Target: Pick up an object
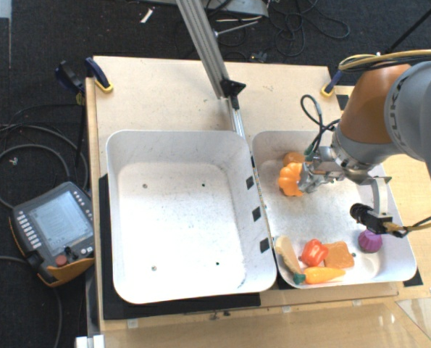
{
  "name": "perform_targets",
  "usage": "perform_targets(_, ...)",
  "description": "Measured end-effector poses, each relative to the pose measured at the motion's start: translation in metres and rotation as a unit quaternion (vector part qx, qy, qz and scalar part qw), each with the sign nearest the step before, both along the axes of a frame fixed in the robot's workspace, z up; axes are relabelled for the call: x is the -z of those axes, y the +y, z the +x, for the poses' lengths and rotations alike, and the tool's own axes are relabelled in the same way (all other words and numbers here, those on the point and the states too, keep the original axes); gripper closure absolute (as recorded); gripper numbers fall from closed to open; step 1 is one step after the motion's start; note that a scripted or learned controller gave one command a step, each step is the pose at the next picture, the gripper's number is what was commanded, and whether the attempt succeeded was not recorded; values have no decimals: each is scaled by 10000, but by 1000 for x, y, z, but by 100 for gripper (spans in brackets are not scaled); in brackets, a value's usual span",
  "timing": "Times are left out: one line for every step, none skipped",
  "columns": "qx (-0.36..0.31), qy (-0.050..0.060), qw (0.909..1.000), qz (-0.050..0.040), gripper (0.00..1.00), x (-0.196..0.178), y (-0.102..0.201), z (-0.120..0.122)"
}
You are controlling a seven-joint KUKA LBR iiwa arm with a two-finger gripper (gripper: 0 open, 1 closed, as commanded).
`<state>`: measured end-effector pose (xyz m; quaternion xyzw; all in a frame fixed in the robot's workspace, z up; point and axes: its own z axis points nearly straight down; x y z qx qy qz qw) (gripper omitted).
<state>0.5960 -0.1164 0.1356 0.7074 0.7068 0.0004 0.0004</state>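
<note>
Wooden benchtop (179, 85), pale and bare at its far side, carries two shallow white bins side by side, seen from above at a slant. Nearest the camera, along the front wall of the right bin (331, 216), lie a tan stick-like piece (289, 255), a red pepper (314, 252), an orange block (340, 254) and a carrot (324, 274), all bunched and touching; a purple ball (369, 241) sits just beside them, toward the right wall. The left bin (175, 216) is speckled white.

Further back in the right bin, my gripper (307, 178) hangs off my grey arm with its orange band (367, 107). An orange pepper-like toy (290, 179) sits right against the tip. It may lie between the fingertips, but the wrist body hides them, so I cannot tell whether they are apart or closed, and I claim no hold.

To do this pick well, I would centre on the toy's widest part, close firmly, and rise straight up. Open floor lies between this toy and the front cluster. The divider wall (257, 194) stands close on the toy's left, so sideways travel that way is tight.
</note>
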Motion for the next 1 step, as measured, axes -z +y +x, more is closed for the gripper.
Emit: perform_targets(-16, -21, 10000, -4, 100, -61, 4, -4)
